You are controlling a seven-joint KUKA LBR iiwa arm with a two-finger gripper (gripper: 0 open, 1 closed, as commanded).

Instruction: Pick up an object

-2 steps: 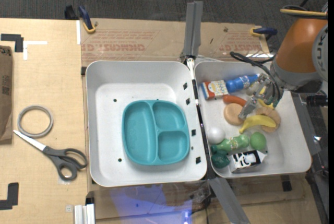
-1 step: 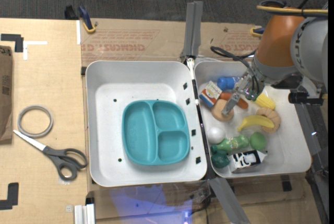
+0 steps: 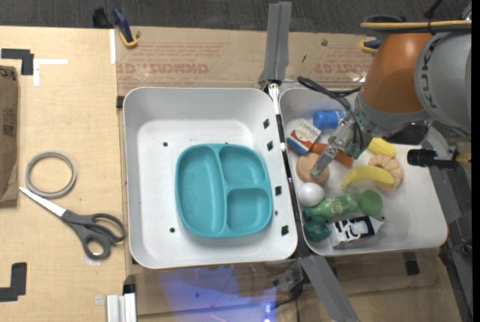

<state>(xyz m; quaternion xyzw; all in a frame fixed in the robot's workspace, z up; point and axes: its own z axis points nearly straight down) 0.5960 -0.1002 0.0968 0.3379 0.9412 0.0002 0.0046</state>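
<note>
The gripper (image 3: 328,160) hangs low in the right bin (image 3: 420,227), its fingers (image 3: 321,165) spread just over a tan round piece (image 3: 309,169) — nothing pinched between them. Neighbours crowd close: a white ball (image 3: 310,194), a banana (image 3: 369,176), an orange bit (image 3: 343,158). A good grasp wants a straight descent, centred on the tan piece, closing only once the fingers straddle it.

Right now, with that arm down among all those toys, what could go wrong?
The pincer sits in the crowded right white bin. It might nudge the tan round toy or the white ball instead of gripping. The yellow plastic banana lies close by, so two things could get pinched together.
</note>
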